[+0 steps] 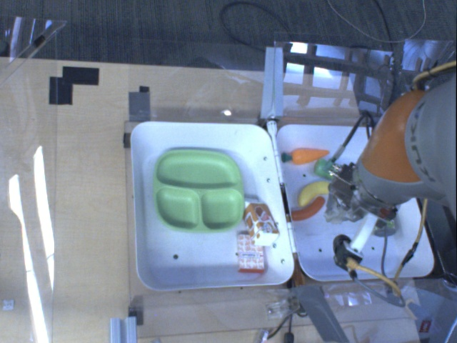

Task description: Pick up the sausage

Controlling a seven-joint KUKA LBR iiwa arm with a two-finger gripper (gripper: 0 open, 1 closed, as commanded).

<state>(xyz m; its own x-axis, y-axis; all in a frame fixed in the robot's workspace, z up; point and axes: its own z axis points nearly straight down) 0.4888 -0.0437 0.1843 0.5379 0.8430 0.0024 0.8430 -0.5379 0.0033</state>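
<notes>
The sausage (305, 211), a short red-brown link, lies in the right bin (314, 259) close to its left wall. Just above it, touching or nearly so, rests a yellow banana (313, 191). My gripper (338, 204) hangs low over the bin right beside the sausage's right end, and its dark body covers that end. The grey arm with its orange band (396, 145) comes in from the right and hides the bin's right half.
An orange carrot (309, 155) lies at the back of the right bin, with a small green object (324, 168) just below it. The left bin (153, 263) holds a green divided plate (166, 213) and a patterned packet (254, 240). Cables loop by the front edge.
</notes>
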